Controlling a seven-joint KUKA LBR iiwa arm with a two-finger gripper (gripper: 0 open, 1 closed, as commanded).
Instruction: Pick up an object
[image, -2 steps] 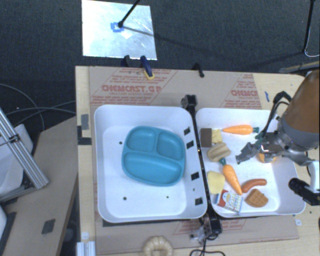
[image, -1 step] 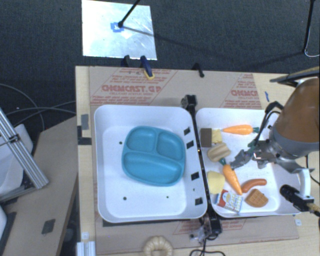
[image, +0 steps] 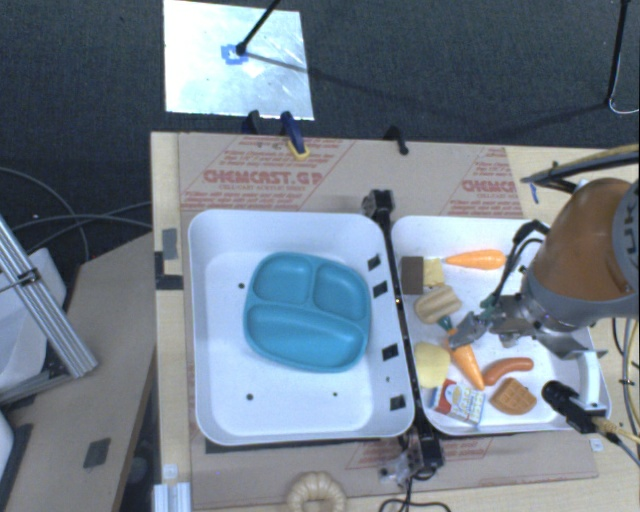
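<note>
Your hand (image: 468, 330) hovers in the right bin (image: 590, 400), lower right of the frame; I cannot tell how it is set. The toy carrot (image: 468, 366) just below looks light, stiff and slick: grip across its thick middle.

From my remote station: beside the grey metal gripper (image: 478, 330) sit an orange plastic carrot (image: 467, 364) and a tan toy bread roll (image: 438, 303). Beyond the gripper lies a longer orange carrot with a pale tip (image: 474, 260); nearer the camera I see a red toy sausage (image: 508, 370), a brown waffle piece (image: 514, 397) and a pale yellow rounded toy (image: 432, 364). Far to the gripper's side, a turquoise divided plastic plate (image: 307, 310) rests in the shallow white plastic bin (image: 215, 250).
</note>
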